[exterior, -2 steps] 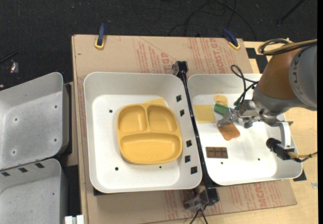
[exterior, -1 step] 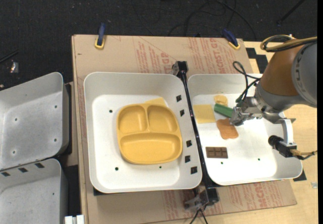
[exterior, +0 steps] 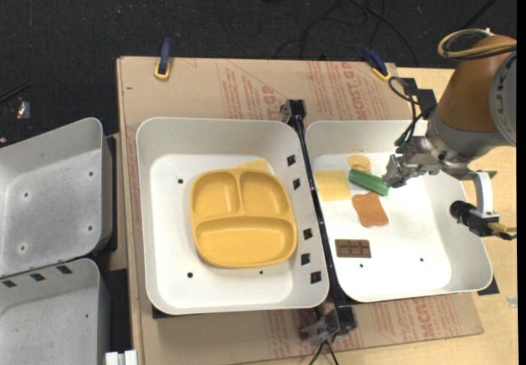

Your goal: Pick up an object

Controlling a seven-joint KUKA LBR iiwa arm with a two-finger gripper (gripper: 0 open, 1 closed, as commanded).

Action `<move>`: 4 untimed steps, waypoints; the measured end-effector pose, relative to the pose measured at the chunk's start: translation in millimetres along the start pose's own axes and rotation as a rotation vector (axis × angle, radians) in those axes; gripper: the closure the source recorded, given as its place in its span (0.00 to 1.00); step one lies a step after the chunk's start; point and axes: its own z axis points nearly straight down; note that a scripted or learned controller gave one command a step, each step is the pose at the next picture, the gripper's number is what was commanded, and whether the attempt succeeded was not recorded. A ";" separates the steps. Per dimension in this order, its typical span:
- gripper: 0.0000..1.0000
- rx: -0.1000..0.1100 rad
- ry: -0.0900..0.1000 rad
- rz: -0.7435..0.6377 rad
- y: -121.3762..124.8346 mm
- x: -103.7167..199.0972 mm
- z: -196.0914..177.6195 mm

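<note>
Clearly the step in hand is the reach and grasp: the arm comes in from the right and its claw sits low in the right bin, right at the right-hand end of a green stick-shaped piece. The claw appears to touch that end, but whether it is released, clenched or already pinching the piece I cannot tell, since the wrist hides its tips.

The green piece lies at a slant in the far-left part of the right bin. Just beyond its left end is a small yellow round piece, to its left a pale yellow flat slab, and just nearer an orange-brown oval piece. A dark brown chocolate-like bar lies nearer still, close to the divider. In the left bin rests a yellow tray with three compartments.

By my judgement nothing is lifted yet; the green piece lies flat on the bin floor. The next move calls for closing squarely across the narrow width of the piece and rising straight, without dragging the yellow or orange neighbours along. A grip so near the end may let the piece swing or slip.

As for writing, the cardboard under the bins on the worktop bears red printed letters, upside down and too broken to read surely. No brand is legible on the pieces.
</note>
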 end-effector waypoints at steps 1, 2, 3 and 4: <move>1.00 0.001 0.000 0.000 9.4 -2.2 -58.7; 1.00 0.000 -0.001 0.002 7.3 -11.2 -107.8; 1.00 0.007 0.003 -0.004 3.6 45.3 -93.8; 1.00 0.007 0.003 -0.005 0.9 98.7 -80.7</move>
